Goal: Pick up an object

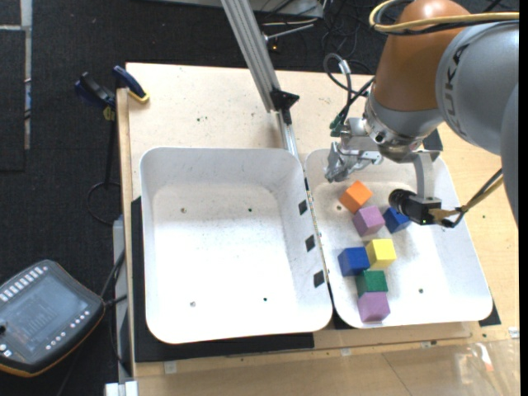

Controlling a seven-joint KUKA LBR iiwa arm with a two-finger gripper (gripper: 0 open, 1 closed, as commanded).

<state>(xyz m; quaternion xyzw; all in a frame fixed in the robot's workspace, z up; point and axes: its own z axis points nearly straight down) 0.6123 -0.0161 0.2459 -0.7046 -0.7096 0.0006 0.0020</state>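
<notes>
Right now the gripper [340,170] is hanging just beside the orange cube [357,195], finger spread unclear; descending off-centre, it is risking nudging that cube away.

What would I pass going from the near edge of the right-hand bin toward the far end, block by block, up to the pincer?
Lower purple block → green block → yellow block → upper purple block → orange block → pincer. The two blue blocks sit level with neighbours, so I leave them out.
</notes>
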